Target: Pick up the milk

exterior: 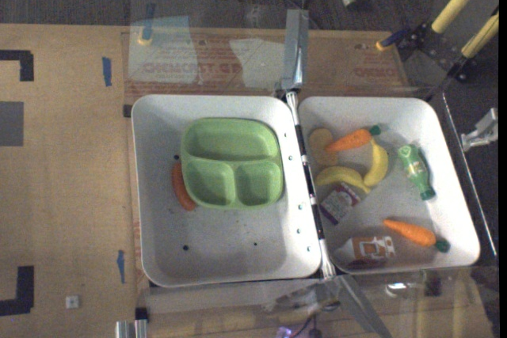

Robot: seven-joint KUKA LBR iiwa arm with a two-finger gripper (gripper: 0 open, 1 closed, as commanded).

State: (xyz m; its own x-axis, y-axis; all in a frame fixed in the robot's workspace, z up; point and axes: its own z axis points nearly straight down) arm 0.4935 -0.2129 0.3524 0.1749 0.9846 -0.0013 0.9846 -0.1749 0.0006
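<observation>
Gripper state cannot be told from this view, open or closed. The milk [372,248], a small white carton with an orange-brown label, lies on its side in the right bin [459,206], close to that bin's near wall. An orange carrot [413,233] with a green tip lies just beside it on the right. A small purple carton [339,203] sits further back and to the left, near the bin's left wall. Behind it lie two yellow bananas, one flat [341,176] and one curved [379,164], which seem to touch. A second carrot [352,140] lies tilted at the back, next to a pale round item [320,140] that I cannot identify. A green bottle [416,170] lies on its side towards the right wall, apart from the rest. In the left bin [150,194] rests a green divided plate [232,162], with an orange item [182,187] partly tucked under its left edge. Both bins stand side by side on the tan counter [63,170].
</observation>
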